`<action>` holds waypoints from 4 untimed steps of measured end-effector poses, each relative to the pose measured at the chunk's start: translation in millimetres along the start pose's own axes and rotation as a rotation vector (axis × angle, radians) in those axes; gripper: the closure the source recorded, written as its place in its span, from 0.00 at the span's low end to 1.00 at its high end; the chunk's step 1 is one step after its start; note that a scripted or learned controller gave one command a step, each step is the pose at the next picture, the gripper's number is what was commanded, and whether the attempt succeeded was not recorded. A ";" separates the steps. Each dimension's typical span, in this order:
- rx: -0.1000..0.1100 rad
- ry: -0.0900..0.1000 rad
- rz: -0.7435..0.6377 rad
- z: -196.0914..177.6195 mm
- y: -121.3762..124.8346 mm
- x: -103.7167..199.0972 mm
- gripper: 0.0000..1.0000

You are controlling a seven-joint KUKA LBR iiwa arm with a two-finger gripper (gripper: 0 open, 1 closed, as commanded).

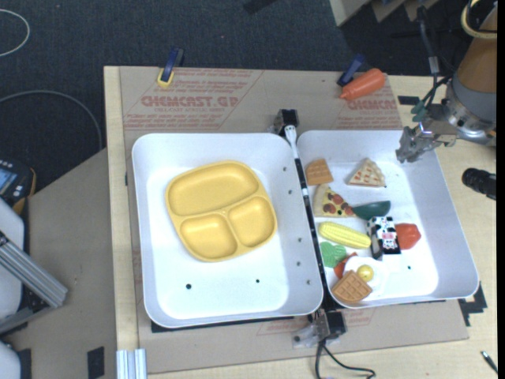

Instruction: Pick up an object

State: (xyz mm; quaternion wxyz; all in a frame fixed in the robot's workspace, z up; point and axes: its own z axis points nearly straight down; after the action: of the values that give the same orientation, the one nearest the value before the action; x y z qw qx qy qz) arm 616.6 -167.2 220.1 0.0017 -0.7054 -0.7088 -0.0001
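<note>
1. Camera view: two shallow white bins sit side by side on a bench; the left bin (158, 275) holds a yellow divided plate (221, 209)
2. The right bin (450, 235) is the landmark: toy foods cluster in the half nearer the left bin, with a waffle wedge (365, 174) towards its far edge, a square cracker (319, 171) beside that, a pizza slice (333, 204) below, then a corn cob (344, 234) lying lengthwise across the bin, and a red piece (407, 234)
3. The gripper (412, 144) hangs over the right bin's far right corner; whether it is spread or closed cannot be told, and nothing is visible in it
4. Judged nearest target: the waffle wedge, lying just down and to the left of the gripper, towards the bin's middle
5. An orange carrot (364, 84) rests outside the bin, beyond its far edge
</note>
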 end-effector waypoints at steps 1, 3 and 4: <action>0.002 0.001 0.000 8.3 -13.3 50.4 1.00; 0.001 0.001 -0.001 -9.2 -29.0 149.1 1.00; 0.002 0.001 -0.001 -1.9 -36.4 197.5 1.00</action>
State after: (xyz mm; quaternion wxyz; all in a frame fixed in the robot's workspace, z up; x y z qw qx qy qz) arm 579.3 30.1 222.6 0.0026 -0.7051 -0.7092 0.0004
